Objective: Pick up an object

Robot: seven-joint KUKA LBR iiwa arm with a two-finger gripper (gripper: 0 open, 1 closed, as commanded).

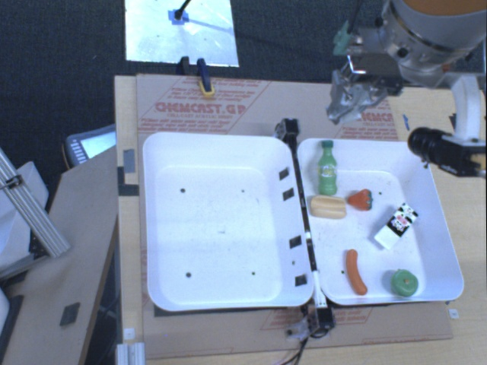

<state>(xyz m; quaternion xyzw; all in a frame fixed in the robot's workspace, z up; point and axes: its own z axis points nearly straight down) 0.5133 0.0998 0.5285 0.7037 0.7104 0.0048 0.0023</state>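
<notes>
Gripper poised above the right bin, nothing in it.
The gripper [351,101] hung empty, spread uncertain; below, green bottle [327,168] touched no neighbour, but bun [328,207] and strawberry [361,199] crowded close, inviting a glancing miss.

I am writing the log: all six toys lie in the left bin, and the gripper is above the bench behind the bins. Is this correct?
Not quite. The camera view shows the toys, such as the green bottle and sausage, in the right bin, not the left one. The gripper is above the bench behind the bins.
</notes>
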